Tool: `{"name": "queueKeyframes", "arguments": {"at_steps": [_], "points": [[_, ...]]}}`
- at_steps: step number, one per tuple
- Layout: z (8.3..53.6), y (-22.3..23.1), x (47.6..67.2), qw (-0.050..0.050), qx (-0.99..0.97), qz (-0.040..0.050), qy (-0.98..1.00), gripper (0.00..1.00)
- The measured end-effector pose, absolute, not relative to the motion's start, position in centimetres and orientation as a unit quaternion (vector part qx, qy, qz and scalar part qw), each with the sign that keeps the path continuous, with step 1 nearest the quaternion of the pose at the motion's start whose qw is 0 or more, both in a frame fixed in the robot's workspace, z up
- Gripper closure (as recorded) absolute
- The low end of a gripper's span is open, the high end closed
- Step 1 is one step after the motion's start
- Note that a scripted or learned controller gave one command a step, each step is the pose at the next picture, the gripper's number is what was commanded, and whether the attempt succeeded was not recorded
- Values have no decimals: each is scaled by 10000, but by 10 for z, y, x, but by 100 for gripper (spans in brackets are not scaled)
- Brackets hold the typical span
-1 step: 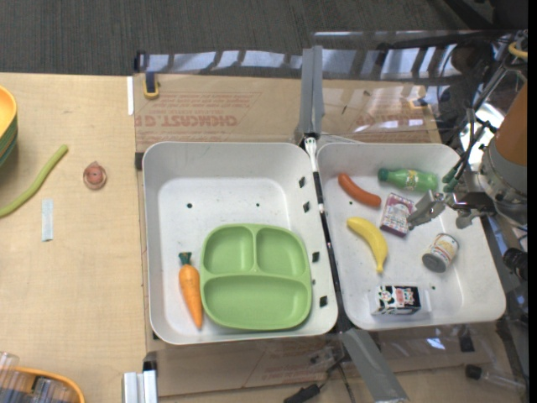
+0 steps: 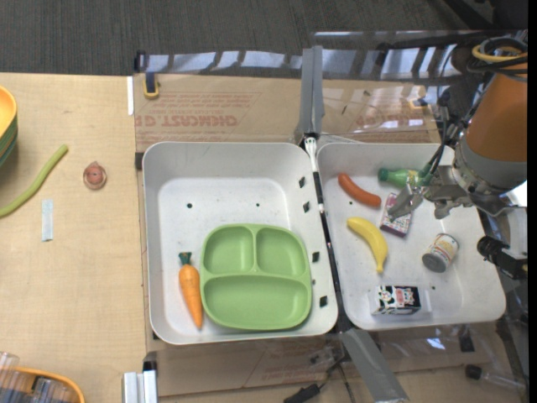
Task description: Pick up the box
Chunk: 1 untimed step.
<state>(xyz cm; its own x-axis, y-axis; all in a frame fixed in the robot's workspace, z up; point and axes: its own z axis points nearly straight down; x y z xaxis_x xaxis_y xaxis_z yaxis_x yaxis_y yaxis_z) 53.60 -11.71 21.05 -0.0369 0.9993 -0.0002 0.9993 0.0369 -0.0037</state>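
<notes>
In the right bin, the gripper hangs directly over the small purple box, its fingers seemingly touching the box's top edge, though whether they are spread or have closed on it cannot be told.

Wooden bench, dark carpet floor

The divided plate lies in the left bin, carrot just left of it.
</notes>
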Motion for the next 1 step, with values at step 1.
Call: {"name": "queueKeyframes", "arguments": {"at_steps": [1], "points": [[91, -141, 573, 3, -7555, 7, -6552, 0]]}}
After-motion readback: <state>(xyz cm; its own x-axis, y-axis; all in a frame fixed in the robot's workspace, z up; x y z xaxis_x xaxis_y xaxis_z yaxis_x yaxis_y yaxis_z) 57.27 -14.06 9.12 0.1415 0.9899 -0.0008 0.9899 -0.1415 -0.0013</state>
